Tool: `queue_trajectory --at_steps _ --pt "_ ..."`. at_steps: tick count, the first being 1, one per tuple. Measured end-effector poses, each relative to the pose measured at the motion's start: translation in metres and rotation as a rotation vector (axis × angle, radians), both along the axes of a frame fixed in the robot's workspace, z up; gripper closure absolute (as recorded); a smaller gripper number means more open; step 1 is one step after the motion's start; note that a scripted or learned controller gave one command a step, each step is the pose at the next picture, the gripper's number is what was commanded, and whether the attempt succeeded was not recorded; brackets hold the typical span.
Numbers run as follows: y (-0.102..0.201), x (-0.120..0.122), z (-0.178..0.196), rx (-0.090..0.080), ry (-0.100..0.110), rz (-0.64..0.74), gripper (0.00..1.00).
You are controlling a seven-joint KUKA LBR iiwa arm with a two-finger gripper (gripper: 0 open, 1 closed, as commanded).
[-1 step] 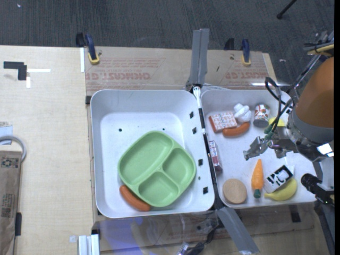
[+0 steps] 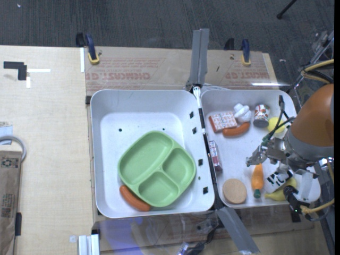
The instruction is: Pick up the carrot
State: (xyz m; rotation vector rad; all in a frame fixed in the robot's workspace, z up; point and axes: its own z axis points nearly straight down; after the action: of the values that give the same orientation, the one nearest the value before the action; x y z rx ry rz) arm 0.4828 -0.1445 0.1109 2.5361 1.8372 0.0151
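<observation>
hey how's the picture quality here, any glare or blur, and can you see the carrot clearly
Camera view: even overhead light with soft shadows; a bluish glare patch on the clear sheet at the bottom edge; the carrot in the right bin is small but fairly sharp, orange with a green tip; the tool just above it is dark and cluttered, its details hard to make out.

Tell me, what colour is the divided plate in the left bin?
Light green; the divided plate shows clearly in the camera view.

claw (image 2: 264, 158) just above carrot (image 2: 257, 177)
</observation>
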Motion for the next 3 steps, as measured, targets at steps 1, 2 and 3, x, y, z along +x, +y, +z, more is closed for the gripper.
queue_trajectory --at_steps 1,2,3 --pt "-0.002 0.002 0.01 -0.006 -0.007 -0.003 1.0" --pt "-0.002 0.002 0.01 -0.006 -0.007 -0.003 0.0" --pt "0.03 -0.005 -0.02 0.002 0.015 0.162 0.0"
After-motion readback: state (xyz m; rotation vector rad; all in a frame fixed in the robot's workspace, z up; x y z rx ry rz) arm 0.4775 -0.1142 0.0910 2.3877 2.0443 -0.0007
